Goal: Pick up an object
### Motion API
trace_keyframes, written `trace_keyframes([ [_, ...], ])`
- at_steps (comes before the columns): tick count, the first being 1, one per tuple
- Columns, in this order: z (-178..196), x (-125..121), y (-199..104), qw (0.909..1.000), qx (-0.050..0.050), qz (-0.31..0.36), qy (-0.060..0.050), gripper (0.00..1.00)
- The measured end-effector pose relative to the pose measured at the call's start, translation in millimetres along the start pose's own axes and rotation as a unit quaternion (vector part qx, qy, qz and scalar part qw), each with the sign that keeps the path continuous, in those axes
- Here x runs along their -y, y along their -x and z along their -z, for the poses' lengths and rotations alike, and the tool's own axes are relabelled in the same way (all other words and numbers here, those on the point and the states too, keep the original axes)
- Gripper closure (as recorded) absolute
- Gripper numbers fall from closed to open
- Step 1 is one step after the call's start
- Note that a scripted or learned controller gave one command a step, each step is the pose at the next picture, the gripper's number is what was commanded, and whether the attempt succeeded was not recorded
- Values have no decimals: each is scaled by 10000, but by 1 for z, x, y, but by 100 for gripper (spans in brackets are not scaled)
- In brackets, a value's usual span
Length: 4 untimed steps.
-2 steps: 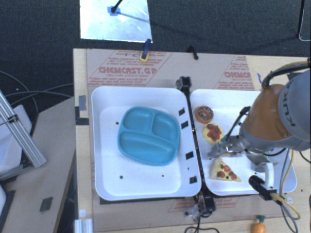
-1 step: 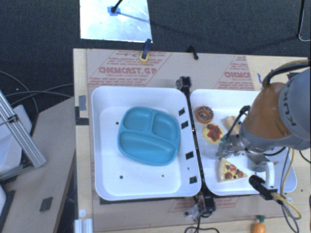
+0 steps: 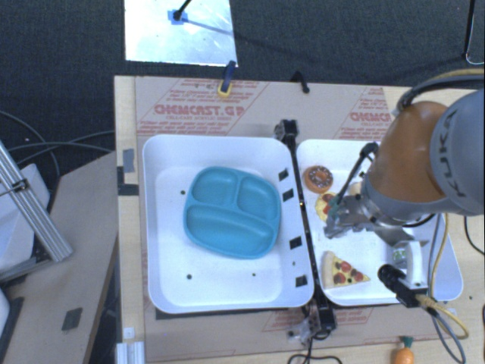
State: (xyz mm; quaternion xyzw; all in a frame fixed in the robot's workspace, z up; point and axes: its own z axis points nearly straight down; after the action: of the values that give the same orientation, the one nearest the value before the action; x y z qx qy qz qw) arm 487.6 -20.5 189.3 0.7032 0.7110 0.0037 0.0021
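Though lying nearest, at the front of the right bin [image 3: 452, 277], pizza slice [image 3: 342, 270] untouched, apart from the arm. Just beyond, gripper [image 3: 337, 222] low over a yellow toy [image 3: 325, 203], probably the chosen target, hence the steep downward reach. Jaws wide or narrow: cannot tell, too blurred. Farther back, doughnut [image 3: 317, 177] flat, near the bin's far wall. Across in the left bin [image 3: 170, 203], blue divided plate [image 3: 233, 211], not within this reach.
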Motion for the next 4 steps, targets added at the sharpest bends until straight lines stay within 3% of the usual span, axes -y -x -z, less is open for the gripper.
trace_keyframes([
  [1,36,-1,-50,10000,3,-6,-11,100],
  [2,31,0,-141,10000,-7,12,-34,100],
  [3,127,-33,-49,10000,25,-87,33,100],
  [4,109,-25,-98,10000,5,-19,-33,100],
])
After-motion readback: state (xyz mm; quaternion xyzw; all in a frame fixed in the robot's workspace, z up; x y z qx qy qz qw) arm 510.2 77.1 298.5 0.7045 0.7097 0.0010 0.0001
